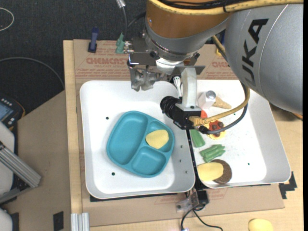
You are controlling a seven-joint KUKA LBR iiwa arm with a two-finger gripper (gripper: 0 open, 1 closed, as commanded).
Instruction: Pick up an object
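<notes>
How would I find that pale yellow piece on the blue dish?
Look at the left white bin, where a teal divided plate lies. The pale yellow rounded piece sits in its right-hand compartment, the one item on the plate, unlike the cluttered toys in the other bin.

The arm (250, 37) runs off the top and right edges and hides the right bin's (255, 172) twelve o'clock corner. A yellow object (259, 224) at five o'clock is cut by the bottom edge.
</notes>
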